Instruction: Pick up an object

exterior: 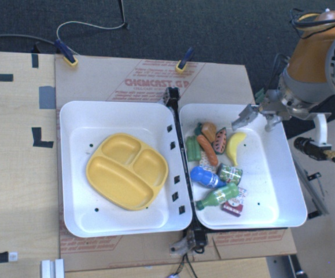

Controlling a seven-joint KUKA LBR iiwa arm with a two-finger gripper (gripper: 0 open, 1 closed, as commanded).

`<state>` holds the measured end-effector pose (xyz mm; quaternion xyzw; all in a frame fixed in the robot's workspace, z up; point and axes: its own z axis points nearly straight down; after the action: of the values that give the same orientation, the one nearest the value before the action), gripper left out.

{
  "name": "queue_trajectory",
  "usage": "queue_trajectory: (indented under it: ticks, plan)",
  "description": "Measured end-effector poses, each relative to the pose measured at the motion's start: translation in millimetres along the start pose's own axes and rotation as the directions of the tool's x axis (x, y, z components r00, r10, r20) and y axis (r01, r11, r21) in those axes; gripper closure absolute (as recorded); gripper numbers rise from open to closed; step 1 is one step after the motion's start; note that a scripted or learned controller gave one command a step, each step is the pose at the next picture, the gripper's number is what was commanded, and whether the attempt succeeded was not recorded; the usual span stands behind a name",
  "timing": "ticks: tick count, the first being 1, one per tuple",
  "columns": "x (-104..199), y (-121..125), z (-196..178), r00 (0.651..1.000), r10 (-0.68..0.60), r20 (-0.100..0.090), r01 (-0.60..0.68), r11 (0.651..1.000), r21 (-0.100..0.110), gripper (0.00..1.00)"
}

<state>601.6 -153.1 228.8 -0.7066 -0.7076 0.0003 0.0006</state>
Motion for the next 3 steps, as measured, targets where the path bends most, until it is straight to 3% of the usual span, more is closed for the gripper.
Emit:
queue_trajectory:
  ticks: [1, 2, 3]
  plan:
    - [23.3, -84.0, 143.4, 1.0, 0.001, -0.001, -0.001, 1.0, -0.001, 0.0]
    - [51.4, -11.4, 143.2, 1.0, 0.0, 0.002, 0.0, 1.0, -0.005, 0.0]
    - [51.1, -11.7, 133.7, 1.0, 0.0, 0.002, 0.0, 1.0, -0.004, 1.0]
